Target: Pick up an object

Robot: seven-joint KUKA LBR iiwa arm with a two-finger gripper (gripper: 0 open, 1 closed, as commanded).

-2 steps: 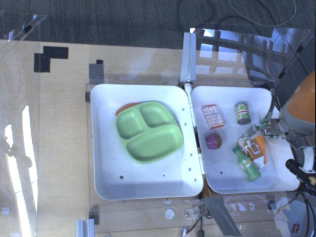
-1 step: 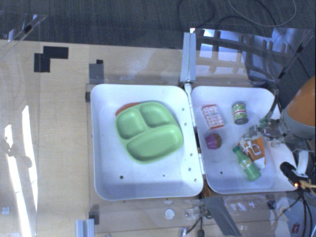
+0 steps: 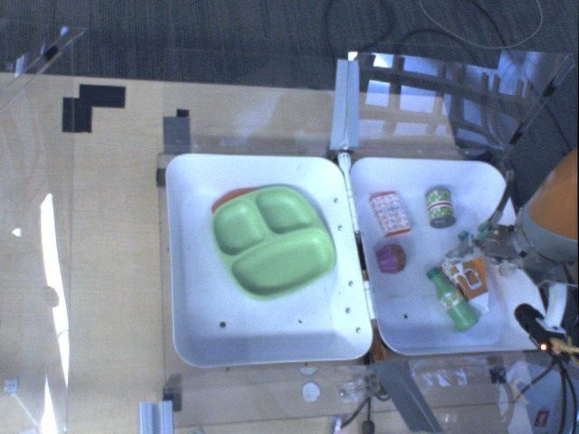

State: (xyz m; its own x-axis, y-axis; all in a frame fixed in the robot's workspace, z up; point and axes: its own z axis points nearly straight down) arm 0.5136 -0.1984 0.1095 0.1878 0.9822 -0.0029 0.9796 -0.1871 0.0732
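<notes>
Directly below you, the right bin holds the loose items you could pick. At its centre lies a small purple object. At about twelve o'clock from it, just beside it, sits a small red and white box. At two o'clock from the purple object is a small green can with a pale label. At four o'clock lies a green bottle on its side, with an orange and white packet touching its upper end.

At three o'clock of that bin, the gripper hangs over the right rim, just beside the packet; you cannot tell how it is set.

At nine o'clock, the left bin holds a green divided plate with an orange edge showing beneath it.
</notes>
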